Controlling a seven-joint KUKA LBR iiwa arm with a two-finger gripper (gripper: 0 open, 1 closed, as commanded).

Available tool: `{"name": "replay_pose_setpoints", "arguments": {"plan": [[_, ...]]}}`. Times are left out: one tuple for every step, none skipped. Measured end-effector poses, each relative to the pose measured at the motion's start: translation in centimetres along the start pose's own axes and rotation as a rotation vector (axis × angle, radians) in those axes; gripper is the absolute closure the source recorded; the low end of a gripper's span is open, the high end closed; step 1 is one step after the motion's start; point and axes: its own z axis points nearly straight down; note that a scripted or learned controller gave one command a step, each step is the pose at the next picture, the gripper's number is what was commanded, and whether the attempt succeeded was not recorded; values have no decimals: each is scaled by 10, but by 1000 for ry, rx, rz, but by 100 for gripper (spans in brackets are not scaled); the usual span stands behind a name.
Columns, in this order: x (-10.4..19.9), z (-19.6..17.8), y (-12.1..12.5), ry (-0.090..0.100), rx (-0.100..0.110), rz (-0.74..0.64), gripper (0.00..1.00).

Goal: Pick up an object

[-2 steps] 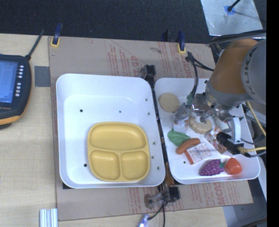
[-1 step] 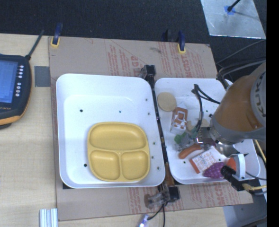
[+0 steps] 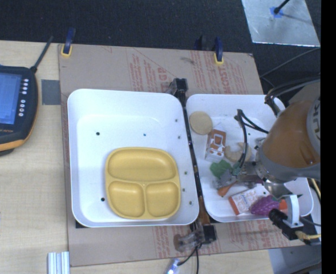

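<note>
Right bin (image 3: 205, 209), lower right of frame: small clutter including a green piece (image 3: 219, 168) beneath the lowered gripper (image 3: 240, 174), finger state indeterminable; no object visibly lifted, pick judged outstanding.

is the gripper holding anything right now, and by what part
Cannot be told: the gripper is low in the right bin among the clutter, beside a green item, with no visible hold.

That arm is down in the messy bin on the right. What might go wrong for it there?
1. The small things in the right bin lie crowded and touching, so the pincer might nudge or grab two, or close on nothing.
2. The purple piece and the red-and-white packet lie partly under the arm, hard for this camera to check.
</note>
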Motion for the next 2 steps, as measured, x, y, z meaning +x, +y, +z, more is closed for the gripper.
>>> {"name": "replay_pose_setpoints", "arguments": {"plan": [[7, 0, 26, -1, -1, 0, 0], [15, 0, 0, 0, 0, 0, 0]]}}
